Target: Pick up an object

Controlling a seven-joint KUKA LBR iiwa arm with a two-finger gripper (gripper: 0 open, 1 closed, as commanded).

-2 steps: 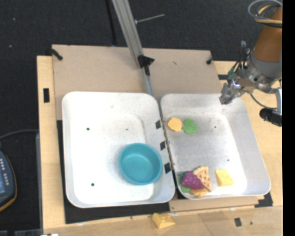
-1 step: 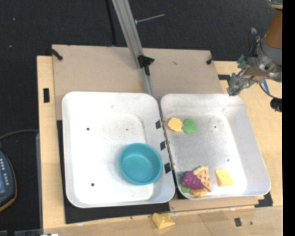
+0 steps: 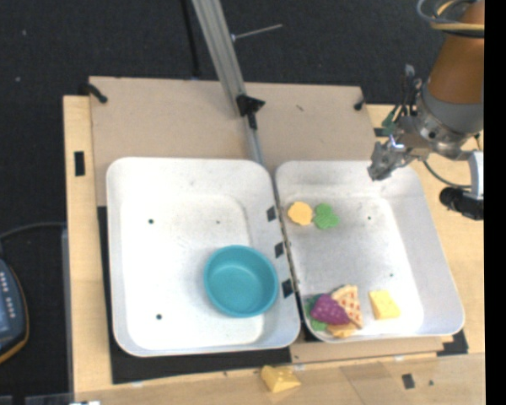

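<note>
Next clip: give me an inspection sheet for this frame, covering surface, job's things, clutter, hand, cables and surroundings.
Surface: wooden bench bearing left bin and right bin side by side.
Job's things: blue bowl in the left bin; orange piece, green piece, purple piece, waffle piece and yellow block in the right bin.
Clutter: yellow wedge on the bench, in front of the bins.
Hand: hand above the right bin's far edge, holding nothing visible.
Cables: cable at left.
Surroundings: metal pole; handheld controller; dark floor.
</note>
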